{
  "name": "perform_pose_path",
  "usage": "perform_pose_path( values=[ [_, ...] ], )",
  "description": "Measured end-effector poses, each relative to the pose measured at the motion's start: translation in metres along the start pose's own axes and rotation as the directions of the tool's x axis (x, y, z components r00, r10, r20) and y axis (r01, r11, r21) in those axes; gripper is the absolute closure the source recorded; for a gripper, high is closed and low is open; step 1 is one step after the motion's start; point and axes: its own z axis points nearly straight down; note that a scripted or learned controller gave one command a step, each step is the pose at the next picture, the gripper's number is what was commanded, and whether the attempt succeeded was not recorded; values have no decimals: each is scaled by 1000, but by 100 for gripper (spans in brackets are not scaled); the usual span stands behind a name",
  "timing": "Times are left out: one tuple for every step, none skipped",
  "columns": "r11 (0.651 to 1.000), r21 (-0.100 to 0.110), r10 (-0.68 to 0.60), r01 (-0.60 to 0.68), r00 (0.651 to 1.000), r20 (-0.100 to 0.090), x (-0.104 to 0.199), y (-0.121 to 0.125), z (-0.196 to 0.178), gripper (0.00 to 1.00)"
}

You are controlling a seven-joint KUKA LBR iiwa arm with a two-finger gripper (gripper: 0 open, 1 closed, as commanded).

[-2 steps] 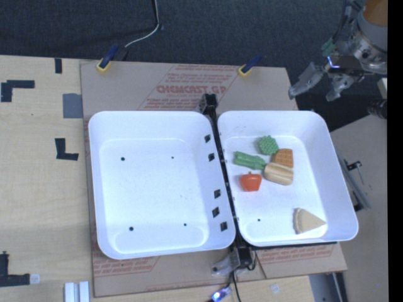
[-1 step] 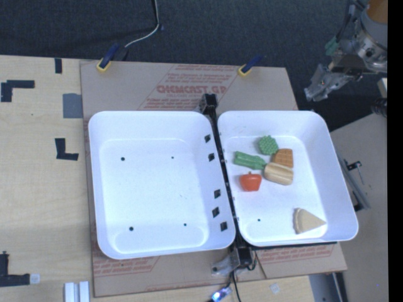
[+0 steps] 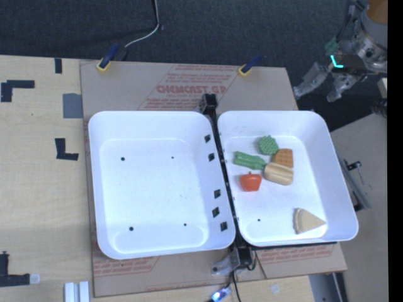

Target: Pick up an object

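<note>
We see the candidate objects together in the right white shallow plastic bin (image 3: 327, 162). A small red tomato-like toy (image 3: 250, 181) lies near the middle of it, just beside a long green vegetable-shaped toy (image 3: 249, 160). Next to these lie a round bumpy green toy (image 3: 267, 145), an orange square waffle-like piece (image 3: 284, 157) and a pale tan bread-roll-shaped toy (image 3: 278, 173); the last two seem to touch each other. A beige wedge-shaped piece (image 3: 307, 221) lies apart, near the front right corner of the bin.

The left white shallow plastic bin (image 3: 101, 168) stands directly beside it, and both rest on a brown cardboard sheet (image 3: 189, 87) on the light wooden counter (image 3: 38, 168).

The tool (image 3: 322, 85) hangs at the upper right, outside the bin and well apart from all objects. Its two fingers are spread, with nothing between them.

We judge that the task is at its beginning: no object is lifted yet. The approach, the descent over one object, the closing and the lift are all left.
</note>
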Motion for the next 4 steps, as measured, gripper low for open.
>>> perform_pose_path(
  values=[
    [1000,-8,-2,2,1000,-2,25,-25,-71,0],
    [1000,-11,0,0,1000,0,22,-30,-157,0],
    [1000,-1,2,-2,1000,-2,14,-71,-153,0],
    [1000,-1,1,-1,1000,-1,14,-69,-163,100]
  ],
)
